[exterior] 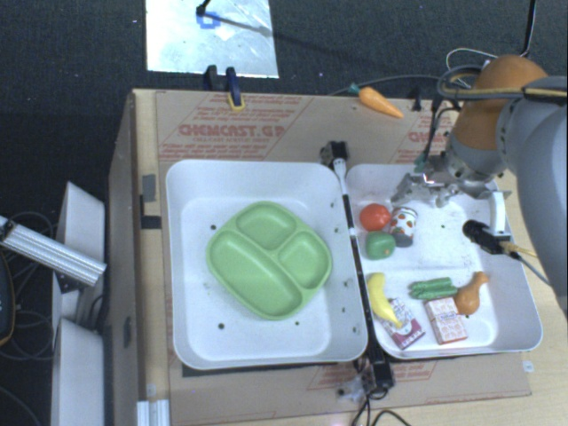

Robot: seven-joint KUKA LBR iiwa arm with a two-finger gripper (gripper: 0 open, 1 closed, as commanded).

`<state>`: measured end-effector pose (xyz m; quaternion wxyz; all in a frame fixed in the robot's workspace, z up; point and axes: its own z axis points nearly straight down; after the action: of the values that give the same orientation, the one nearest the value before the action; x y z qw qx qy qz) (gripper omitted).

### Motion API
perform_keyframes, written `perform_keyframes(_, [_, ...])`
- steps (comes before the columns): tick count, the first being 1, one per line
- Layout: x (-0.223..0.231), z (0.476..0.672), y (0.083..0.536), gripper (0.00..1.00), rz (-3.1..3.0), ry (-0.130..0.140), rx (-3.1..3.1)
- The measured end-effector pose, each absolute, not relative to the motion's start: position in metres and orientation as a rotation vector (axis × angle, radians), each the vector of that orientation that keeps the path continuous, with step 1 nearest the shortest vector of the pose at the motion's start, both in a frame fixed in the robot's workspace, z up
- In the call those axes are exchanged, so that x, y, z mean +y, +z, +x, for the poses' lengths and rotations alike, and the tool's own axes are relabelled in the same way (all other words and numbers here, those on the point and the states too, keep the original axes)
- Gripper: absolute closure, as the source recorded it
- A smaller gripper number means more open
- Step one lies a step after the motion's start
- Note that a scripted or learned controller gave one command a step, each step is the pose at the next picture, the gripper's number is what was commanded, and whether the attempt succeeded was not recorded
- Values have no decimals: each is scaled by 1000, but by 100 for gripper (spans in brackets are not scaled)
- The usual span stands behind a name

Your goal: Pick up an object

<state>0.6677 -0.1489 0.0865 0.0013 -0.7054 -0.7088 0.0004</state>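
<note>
**Gripper hanging over far end of right bin**

I am reaching in from the right, my gripper (424,187) hanging low over the far part of the right shallow white bin (515,327). How wide it is standing I cannot tell from this angle; nothing is showing in its grasp.

Objects are lying in the right bin. A round red tomato-like ball (374,216) is sitting near the bin's left wall, a green rounded piece (380,245) just nearer than it. A small white-and-dark figure (405,224) is standing just right of the red ball, close beneath my gripper. Nearer still: a yellow banana (382,297), a green pea pod (432,287), an orange-brown drumstick shape (470,295), a small red-and-white box (445,320).

The left white bin (191,229) is holding a light green divided plastic plate (268,257).

An orange carrot (380,102) is lying on the bench beyond the bins.
</note>
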Motion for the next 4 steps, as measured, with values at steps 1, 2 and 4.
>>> perform_keyframes(1, [-98,669,85,0,-2216,-3,-2228])
perform_keyframes(2, [-107,661,85,0,-2221,-1,-2224])
perform_keyframes(4, [-98,650,85,0,-2220,-1,-2225])
